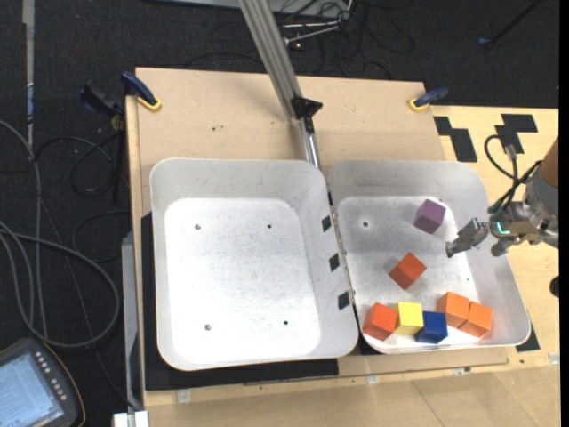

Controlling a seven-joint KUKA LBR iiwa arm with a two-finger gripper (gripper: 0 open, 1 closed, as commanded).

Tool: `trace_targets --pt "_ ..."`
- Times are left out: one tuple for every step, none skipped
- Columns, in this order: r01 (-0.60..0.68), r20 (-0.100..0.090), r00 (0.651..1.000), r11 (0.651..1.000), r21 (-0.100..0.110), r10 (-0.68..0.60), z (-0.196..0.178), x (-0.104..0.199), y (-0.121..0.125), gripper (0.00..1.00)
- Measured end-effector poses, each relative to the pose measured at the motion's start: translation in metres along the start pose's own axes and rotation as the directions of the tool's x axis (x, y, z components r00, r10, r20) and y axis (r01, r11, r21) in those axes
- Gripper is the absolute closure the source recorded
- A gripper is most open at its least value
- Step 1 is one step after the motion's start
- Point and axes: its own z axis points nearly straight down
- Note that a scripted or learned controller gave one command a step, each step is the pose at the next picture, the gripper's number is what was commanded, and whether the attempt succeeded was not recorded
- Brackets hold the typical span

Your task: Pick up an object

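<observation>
The right bin (378,194) holds several cubes. A purple cube (430,214) lies near its far right, and an orange cube (408,269) sits in the middle. Along the front wall stand a red-orange cube (381,319), a yellow cube (410,314), a blue cube (433,326) and two orange cubes (456,307) (479,318). My gripper (482,241) hangs over the bin's right side, right of the purple cube and above the orange pair. It is open, with nothing between its fingers.
The left bin (240,256) lies beside the right one, with a ridge where their walls meet. A slanted metal pole (271,47) rises from the back of the bench. Blue clamps (138,85) (431,97) grip the board's far corners.
</observation>
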Motion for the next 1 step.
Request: trace_targets --pt "0.000 0.001 1.000 1.000 -0.004 0.000 -0.0019 0.0001 0.0009 0.00"
